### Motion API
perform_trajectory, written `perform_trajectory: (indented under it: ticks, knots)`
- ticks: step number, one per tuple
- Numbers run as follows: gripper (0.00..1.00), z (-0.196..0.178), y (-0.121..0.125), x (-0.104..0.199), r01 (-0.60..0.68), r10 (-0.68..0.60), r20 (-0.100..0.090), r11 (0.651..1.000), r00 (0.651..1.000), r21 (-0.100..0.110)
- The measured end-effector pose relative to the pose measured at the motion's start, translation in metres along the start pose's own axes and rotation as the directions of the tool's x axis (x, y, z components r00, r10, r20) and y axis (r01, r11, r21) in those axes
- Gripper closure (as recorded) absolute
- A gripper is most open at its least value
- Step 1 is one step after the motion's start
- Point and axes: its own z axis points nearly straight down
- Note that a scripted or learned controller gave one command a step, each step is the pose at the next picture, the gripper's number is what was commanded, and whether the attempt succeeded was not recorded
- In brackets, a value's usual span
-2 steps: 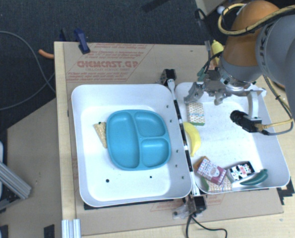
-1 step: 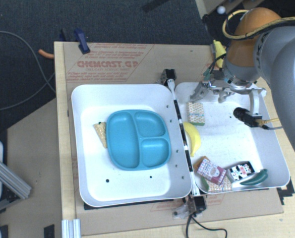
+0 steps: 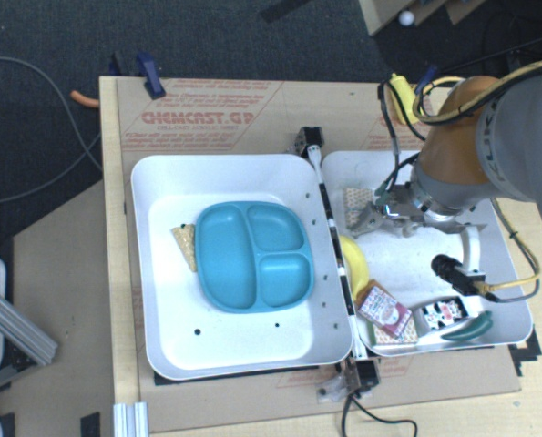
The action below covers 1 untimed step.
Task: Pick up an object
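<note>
The gripper (image 3: 400,209) hangs over the right bin (image 3: 503,244); finger state: cannot tell; best centred over the banana (image 3: 353,262), clear of the bin wall

A robotics lab. An industrial arm (image 3: 489,144) works over two white bins (image 3: 161,244) clipped together on a plywood surface (image 3: 207,107) stamped with a supplier's name. Loose cables (image 3: 34,107) trail across dark carpet at 9 o'clock, and aluminium framing (image 3: 11,326) stands at 8 o'clock.
</note>
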Motion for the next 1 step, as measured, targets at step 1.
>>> perform_trajectory:
  ticks: [1]
  knots:
    - [0.00,0.0104,-0.1042,-0.0712,-0.002,0.002,0.001,1.000,1.000,0.000]
